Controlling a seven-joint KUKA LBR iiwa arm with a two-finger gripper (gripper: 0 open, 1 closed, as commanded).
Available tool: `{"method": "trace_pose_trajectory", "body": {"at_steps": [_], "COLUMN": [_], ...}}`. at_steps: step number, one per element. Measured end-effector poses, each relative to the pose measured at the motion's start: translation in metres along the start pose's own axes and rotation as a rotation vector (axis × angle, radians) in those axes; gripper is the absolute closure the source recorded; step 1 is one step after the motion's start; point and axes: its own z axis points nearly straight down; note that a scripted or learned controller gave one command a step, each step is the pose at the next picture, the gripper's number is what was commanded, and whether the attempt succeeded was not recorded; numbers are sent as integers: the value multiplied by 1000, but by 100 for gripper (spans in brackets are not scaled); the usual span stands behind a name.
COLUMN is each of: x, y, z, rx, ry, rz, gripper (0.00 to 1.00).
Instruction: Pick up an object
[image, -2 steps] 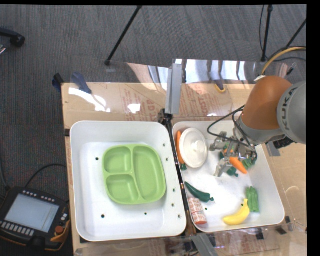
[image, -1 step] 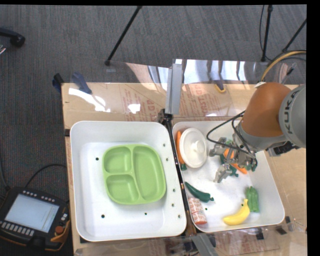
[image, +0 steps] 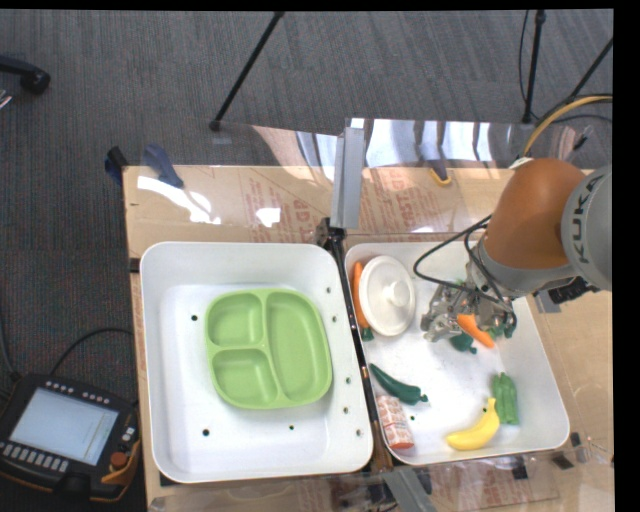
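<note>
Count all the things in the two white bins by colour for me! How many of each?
Green: 3, the divided plate, a dark green vegetable and a green vegetable
Orange: 2, a carrot by the gripper and an orange piece
White: 1, the lid
Yellow: 1, the banana
Red-and-white: 1, a packet
Total: 8

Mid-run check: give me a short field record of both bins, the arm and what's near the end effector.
left bin: holds a green three-compartment plastic plate
right bin: white round lid, dark green pepper, yellow toy banana, green toy vegetable, red-and-white packet
arm: grey, orange band, over right bin
end effector: low in right bin, by a small orange toy carrot
grasp: cannot tell
</note>
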Motion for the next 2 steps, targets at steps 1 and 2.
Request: {"method": "trace_pose_trajectory", "body": {"at_steps": [1,2], "x": [0,-5], "y": [1,20], "z": [1,9], "rx": [0,1], "ry": [1,-1], "rz": [-1,5], "gripper": [0,0]}}
